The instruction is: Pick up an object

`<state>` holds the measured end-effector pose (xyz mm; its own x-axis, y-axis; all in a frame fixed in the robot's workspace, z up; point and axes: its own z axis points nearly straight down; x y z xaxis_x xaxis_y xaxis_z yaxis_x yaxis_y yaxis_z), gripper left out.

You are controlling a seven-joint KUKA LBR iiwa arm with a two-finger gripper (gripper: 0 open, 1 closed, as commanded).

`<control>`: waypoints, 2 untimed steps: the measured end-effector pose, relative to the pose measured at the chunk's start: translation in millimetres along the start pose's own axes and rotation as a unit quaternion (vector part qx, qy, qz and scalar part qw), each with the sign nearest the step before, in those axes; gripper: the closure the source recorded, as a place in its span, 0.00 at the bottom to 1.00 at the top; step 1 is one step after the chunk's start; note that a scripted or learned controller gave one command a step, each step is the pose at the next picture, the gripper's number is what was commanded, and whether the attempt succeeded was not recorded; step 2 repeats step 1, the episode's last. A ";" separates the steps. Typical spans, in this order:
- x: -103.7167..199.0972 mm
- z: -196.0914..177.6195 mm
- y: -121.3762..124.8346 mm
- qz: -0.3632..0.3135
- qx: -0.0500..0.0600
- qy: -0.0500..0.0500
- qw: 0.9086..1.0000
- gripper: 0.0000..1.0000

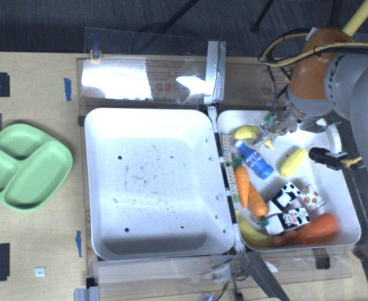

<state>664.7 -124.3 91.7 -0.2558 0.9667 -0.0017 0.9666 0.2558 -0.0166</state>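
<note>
The right bin point(353, 221) holds a heap of toy items. Among them are a small yellow piece point(245, 132) at the back left, a blue bottle point(256, 162), a yellow oval piece point(293, 162) and two orange carrots point(242, 184). Nearer the front lie a black-and-white cow-patterned toy point(288, 197), a long red piece point(315, 228) and a yellow banana point(251, 231). My gripper point(273, 128) hangs low over the back of this bin. It is just right of the small yellow piece and above the blue bottle. Nothing shows between its tips.
The left bin point(152, 180) stands beside the right one, with a narrow divider between them. A green divided plate point(24, 166) lies on the bench at the far left. A clear plastic panel point(146, 80) rises behind the left bin. The arm covers the right bin's back right corner.
</note>
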 end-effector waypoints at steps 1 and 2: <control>68.8 -91.2 -0.3 0.068 -0.008 0.001 0.998 1.00; 68.8 -91.2 -0.3 0.068 -0.008 0.001 0.998 1.00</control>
